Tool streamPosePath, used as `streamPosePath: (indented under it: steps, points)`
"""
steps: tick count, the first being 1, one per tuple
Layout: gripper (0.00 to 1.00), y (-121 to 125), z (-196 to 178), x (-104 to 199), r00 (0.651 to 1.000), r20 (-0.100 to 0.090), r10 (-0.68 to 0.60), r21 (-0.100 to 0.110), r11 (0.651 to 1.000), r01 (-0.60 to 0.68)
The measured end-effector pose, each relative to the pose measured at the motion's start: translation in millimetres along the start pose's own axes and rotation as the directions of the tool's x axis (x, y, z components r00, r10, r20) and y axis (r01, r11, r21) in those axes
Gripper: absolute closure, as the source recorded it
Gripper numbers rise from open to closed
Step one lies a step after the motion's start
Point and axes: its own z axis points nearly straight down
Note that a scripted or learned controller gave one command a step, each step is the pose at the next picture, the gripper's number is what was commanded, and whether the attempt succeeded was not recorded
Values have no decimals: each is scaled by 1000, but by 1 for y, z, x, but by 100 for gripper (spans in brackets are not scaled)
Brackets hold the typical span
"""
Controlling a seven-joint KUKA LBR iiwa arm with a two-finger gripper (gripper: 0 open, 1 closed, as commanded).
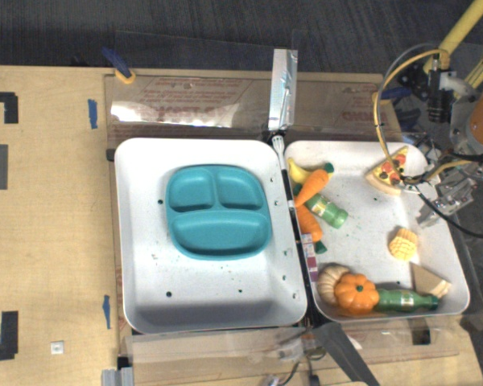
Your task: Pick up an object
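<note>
your pincer [440, 203], its grip state impossible to tell here, hangs at the right bin's [459, 272] far edge near the pizza slice [389, 170]; lower squarely over the corn [402, 244] lying just below before closing.

The two white bins [137, 240] look like smooth moulded plastic with a faint sheen. The teal divided plate [217, 212] in the left bin is smooth, softly glossy plastic. In the right bin, the toy pumpkin [356, 293], carrot [310, 189] and green bottle [406, 300] are shiny plastic, the corn piece [402, 244] knobbly. The bench top [48, 215] at the left of the frame is matt, pale wood-like board. A clear, glossy plastic sheet [193, 101] lies above the bins, beside a bright metallic strip [283, 87].
</note>
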Motion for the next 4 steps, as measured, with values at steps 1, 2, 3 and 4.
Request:
streamPosePath:
  steps: [1,2,3,4]
  points:
    - [100,-22,46,-14,995,3,-104,-1,995,104]
    - [100,36,103,-19,969,-4,-246,7,969,246]
    - [100,3,79,-23,932,-2,-362,5,932,362]
    - [100,-93,-22,-21,956,-6,-293,12,956,293]
